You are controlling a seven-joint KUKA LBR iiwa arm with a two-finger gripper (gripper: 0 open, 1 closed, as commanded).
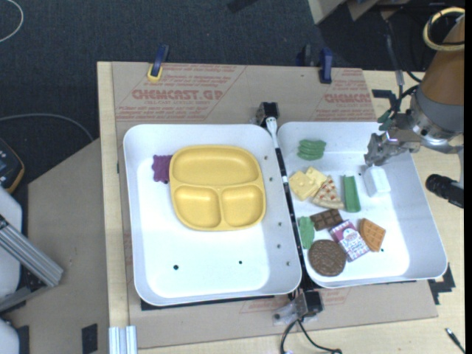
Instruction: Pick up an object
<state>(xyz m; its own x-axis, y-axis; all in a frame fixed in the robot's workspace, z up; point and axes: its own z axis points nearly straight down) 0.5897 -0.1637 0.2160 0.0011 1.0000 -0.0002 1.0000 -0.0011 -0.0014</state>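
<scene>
The end effector (377,155) is parked low over the right bin's (420,220) upper right part, right above a small white block (377,181); whether it's wide or narrow can't be told from this angle. Nothing is seen gripped. The toy food, like the round brown cookie (326,257) and green piece (311,149), is scattered in that bin. The yellow divided tray (217,186) is sat in the left bin (147,220).

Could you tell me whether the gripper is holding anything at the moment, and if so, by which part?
It cannot be told: the gripper hangs just above a small white block in the right bin.
</scene>
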